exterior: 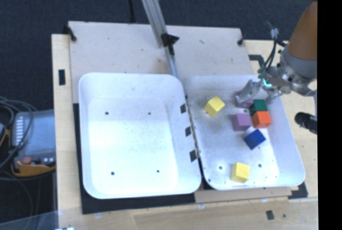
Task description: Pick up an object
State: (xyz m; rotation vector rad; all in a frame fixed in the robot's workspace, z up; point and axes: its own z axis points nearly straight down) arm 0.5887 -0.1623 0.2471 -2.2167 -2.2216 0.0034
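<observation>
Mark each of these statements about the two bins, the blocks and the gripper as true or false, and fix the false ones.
1. All the blocks lie in the right bin. True.
2. There are three yellow blocks. False: there are two, one yellow block near the bin's left side and another yellow block near its front edge.
3. The orange block sits beside the green block. True.
4. The blue block is in the left bin. False: it lies in the right bin, in front of the orange block.
5. The gripper is over the left bin. False: it is over the right bin, by the purple block.
</observation>
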